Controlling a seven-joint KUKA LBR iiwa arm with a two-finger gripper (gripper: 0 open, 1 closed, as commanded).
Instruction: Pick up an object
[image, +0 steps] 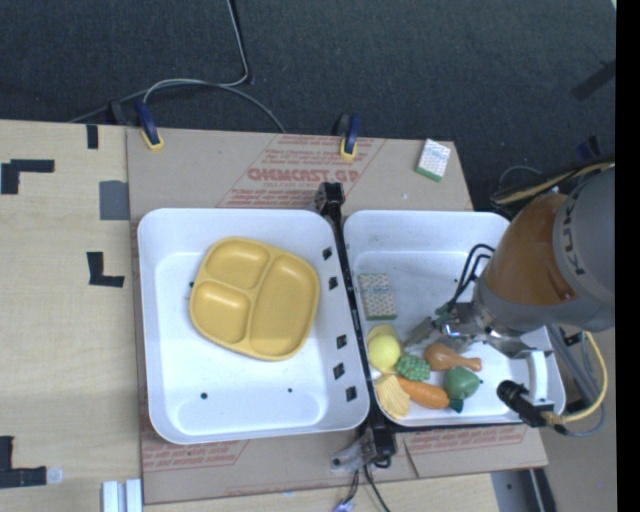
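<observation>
A pale wooden tabletop carries a cardboard sheet over dark carpet. The left white plastic bin holds a yellow divided plate. The right white bin holds a yellow lemon, an orange carrot and other toy food. The grey arm reaches in from the right, its tool low beside the lemon; whether it grips anything cannot be told.

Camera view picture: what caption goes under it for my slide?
Arm reaches into right bin of toy food; yellow plate sits in left bin.
</observation>
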